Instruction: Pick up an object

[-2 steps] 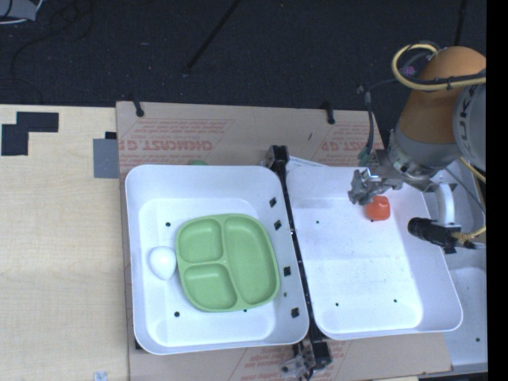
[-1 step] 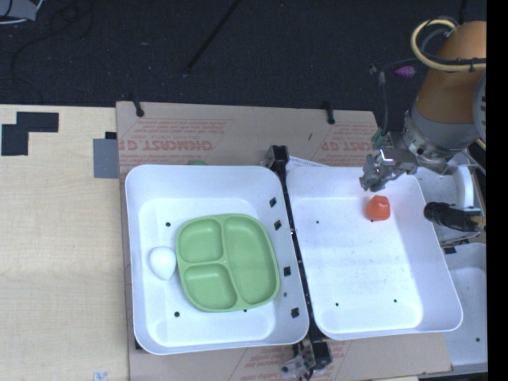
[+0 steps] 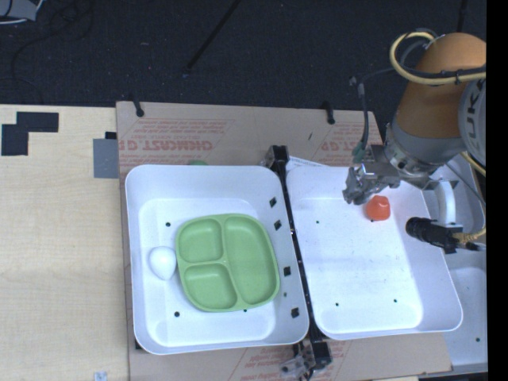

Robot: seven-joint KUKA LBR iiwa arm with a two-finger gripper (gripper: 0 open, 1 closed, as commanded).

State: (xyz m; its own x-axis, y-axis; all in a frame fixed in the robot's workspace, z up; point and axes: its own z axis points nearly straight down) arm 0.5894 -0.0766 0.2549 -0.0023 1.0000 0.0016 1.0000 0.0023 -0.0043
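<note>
**End effector poised beside orange object in right-hand bin**

Two shallow white bins sit side by side on a sheet of printed cardboard (image 3: 238, 137) laid over the pale wooden table (image 3: 55, 252), seen from above at a slant. The left bin (image 3: 151, 193) holds a green plate (image 3: 226, 260) divided into three compartments, lying flat across the middle of the floor. A small white egg-shaped object (image 3: 163, 262) rests just beside the plate's left edge, close enough that the two look to be touching.

The right bin (image 3: 357, 284) holds a single small orange object (image 3: 379, 209), which lies on the bin floor towards the far right corner. The grey arm (image 3: 436, 101), with its orange band, reaches in from the view's right. Its end effector (image 3: 359, 187) hangs low over the far part of that bin, just to the left of the orange object. Whether the end effector is open or closed cannot be told from this angle, and the orange object is not seen within its grasp.
</note>
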